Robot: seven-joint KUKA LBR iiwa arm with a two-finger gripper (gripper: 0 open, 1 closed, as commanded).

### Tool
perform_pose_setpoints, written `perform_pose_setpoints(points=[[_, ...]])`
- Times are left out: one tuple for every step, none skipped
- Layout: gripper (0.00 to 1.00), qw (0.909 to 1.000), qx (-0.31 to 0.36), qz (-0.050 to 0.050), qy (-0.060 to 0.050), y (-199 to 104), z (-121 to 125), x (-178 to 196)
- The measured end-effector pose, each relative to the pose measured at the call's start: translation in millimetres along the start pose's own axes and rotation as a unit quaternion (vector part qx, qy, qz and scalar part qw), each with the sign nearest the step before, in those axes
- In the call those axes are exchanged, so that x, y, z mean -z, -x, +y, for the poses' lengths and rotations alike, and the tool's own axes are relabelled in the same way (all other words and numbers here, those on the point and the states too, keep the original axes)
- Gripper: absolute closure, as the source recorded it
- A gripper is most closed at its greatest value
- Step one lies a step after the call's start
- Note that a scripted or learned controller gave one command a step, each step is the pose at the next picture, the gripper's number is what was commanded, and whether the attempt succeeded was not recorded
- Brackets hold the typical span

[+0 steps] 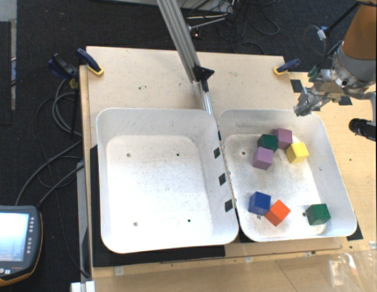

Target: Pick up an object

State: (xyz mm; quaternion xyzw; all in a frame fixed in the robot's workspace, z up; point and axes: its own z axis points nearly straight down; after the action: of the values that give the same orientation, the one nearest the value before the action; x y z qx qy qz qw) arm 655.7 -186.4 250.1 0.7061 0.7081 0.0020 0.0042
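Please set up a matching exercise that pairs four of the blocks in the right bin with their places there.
Blocks:
1. yellow block
2. blue block
3. orange block
4. lone green block

Places:
A. touching the blue block's right side
B. near the bin's front right corner
C. right of the purple blocks
D. left of the orange block

Pairs: 1-C, 2-D, 3-A, 4-B
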Motion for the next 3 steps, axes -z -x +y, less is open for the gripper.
perform_pose_setpoints(points=[[1.00, 1.0000, 0.002, 0.002, -0.003, -53.9, 1.3, 8.7], [1.00, 1.0000, 0.003, 0.002, -0.004, -107.3, 2.7, 14.9], [1.00, 1.0000, 0.002, 0.002, -0.004, -153.2, 10.0, 13.7]])
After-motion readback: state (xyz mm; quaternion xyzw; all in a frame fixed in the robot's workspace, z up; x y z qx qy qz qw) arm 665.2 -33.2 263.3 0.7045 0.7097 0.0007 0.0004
